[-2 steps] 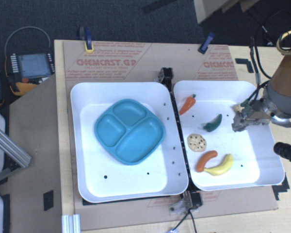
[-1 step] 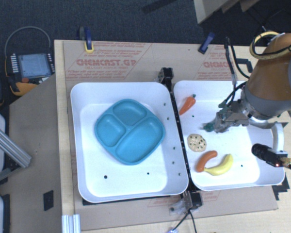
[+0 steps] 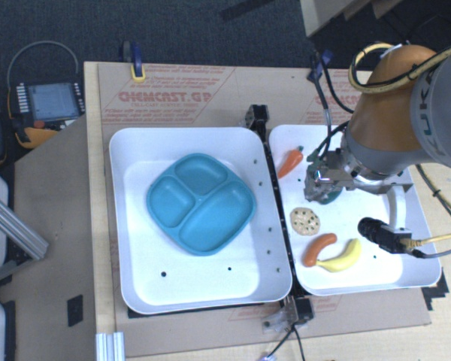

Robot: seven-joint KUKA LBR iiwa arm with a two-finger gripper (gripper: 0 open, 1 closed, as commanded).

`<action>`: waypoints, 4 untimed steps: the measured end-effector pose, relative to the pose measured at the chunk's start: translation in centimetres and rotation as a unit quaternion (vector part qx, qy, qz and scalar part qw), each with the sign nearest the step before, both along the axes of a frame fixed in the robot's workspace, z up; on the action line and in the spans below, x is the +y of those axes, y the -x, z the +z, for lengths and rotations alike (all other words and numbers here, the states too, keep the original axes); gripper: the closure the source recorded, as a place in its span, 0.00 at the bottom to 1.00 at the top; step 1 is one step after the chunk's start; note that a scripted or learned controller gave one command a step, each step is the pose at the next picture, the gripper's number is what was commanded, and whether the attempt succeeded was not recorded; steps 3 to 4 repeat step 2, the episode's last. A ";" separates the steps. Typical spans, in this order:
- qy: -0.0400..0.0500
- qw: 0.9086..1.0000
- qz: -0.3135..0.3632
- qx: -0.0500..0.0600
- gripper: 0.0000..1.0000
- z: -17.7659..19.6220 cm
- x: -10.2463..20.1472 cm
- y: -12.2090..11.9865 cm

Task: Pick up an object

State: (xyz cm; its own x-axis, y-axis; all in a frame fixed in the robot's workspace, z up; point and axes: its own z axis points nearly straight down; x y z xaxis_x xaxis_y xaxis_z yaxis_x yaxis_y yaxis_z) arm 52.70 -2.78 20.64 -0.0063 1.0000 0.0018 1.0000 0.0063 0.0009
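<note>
A small dark-teal object (image 3: 329, 195) is seen right under the two-finger gripper (image 3: 322, 189) in the right white bin (image 3: 421, 277); its shape is hidden, so its handling cannot be judged. Whether it is being pinched cannot be told. Nearby lie an orange carrot (image 3: 289, 162), a round cookie (image 3: 304, 220), a sausage (image 3: 319, 248) and a light, smooth banana (image 3: 342, 257). A blue divided plate (image 3: 201, 203) fills the left white bin (image 3: 128, 201).

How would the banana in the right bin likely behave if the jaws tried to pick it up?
The banana looks like smooth plastic, so probably light and stiff but slippery. Its curve may let it pivot or rock. It touches the sausage, which would likely get nudged.
</note>
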 end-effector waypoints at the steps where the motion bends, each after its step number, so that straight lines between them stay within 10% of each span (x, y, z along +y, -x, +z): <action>1: 0.000 1.000 0.000 0.000 1.00 0.7 4.4 0.4; 2: 0.000 1.000 0.001 -0.001 1.00 1.7 10.3 -0.1; 4: 0.000 1.000 0.001 -0.001 1.00 1.7 10.3 -0.1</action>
